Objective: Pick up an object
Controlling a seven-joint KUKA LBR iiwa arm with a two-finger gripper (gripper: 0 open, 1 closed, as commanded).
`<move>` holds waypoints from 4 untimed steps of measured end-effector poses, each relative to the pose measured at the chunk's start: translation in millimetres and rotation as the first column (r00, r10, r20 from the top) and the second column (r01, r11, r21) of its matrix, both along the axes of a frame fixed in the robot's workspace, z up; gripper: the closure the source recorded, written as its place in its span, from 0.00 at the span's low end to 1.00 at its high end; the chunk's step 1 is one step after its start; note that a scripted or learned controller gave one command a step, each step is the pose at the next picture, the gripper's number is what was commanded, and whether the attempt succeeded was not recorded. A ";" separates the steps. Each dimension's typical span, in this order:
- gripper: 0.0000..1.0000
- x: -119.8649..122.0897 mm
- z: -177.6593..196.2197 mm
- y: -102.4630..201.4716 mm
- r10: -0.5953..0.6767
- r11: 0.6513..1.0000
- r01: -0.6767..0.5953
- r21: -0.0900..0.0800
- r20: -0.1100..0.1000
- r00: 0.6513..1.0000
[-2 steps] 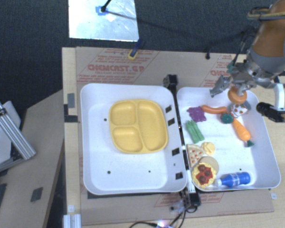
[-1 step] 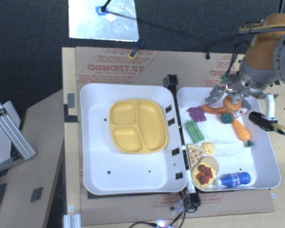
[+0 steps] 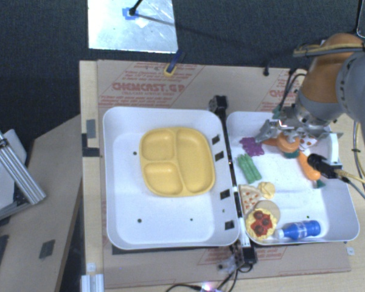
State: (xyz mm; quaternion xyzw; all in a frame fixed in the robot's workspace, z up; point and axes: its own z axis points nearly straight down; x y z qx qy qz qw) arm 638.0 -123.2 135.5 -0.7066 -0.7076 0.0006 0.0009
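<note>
Hovering low at right bin's (image 3: 353, 221) upper edge, tool (image 3: 287, 140) sits over orange toy (image 3: 288, 145), likely lining up; grip state unclear.

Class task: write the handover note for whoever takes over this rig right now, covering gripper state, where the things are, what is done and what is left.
Gripper: low over the right bin, at its far end, beside the purple toy and an orange item; grip unclear.
Also in the right bin: green piece, pizza slice, blue bottle.
Left bin: yellow divided plate.
Done: nothing visibly lifted.
Left: grasp and raise one object.
</note>
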 end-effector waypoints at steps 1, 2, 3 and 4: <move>0.00 5.0 -22.4 -1.4 -0.001 1.000 0.001 -0.005 0.019 1.000; 1.00 3.8 -12.7 -4.7 -0.002 1.000 0.002 -0.009 0.013 1.000; 1.00 1.3 43.5 -13.9 -0.001 1.000 0.001 -0.002 0.009 1.000; 1.00 3.1 93.0 -14.0 0.003 1.000 -0.003 -0.002 0.010 1.000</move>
